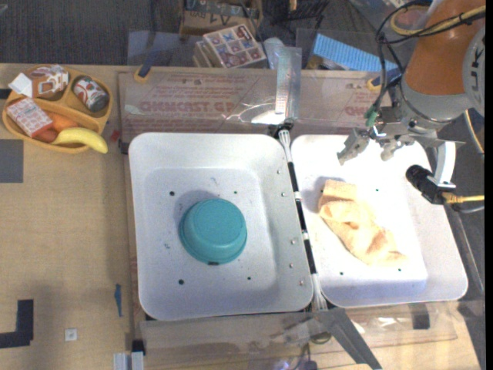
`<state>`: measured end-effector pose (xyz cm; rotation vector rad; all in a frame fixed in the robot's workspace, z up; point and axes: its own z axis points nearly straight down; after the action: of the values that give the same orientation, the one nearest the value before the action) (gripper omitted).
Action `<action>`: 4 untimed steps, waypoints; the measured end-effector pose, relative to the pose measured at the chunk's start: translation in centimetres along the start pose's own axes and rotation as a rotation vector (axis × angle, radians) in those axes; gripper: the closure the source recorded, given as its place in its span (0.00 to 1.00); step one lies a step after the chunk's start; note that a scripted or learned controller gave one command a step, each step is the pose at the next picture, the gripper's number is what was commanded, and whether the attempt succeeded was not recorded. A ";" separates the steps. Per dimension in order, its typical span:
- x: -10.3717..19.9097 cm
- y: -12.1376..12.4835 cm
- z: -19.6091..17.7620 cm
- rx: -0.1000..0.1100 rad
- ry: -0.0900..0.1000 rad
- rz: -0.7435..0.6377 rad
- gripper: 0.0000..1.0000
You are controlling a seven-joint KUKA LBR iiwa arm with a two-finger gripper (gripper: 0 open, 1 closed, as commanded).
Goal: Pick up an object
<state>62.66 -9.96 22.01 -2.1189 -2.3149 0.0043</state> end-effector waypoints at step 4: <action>-0.4 -2.7 11.4 -0.001 0.002 -0.253 0.00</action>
<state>59.96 -10.59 10.59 -1.8093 -2.5629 0.0011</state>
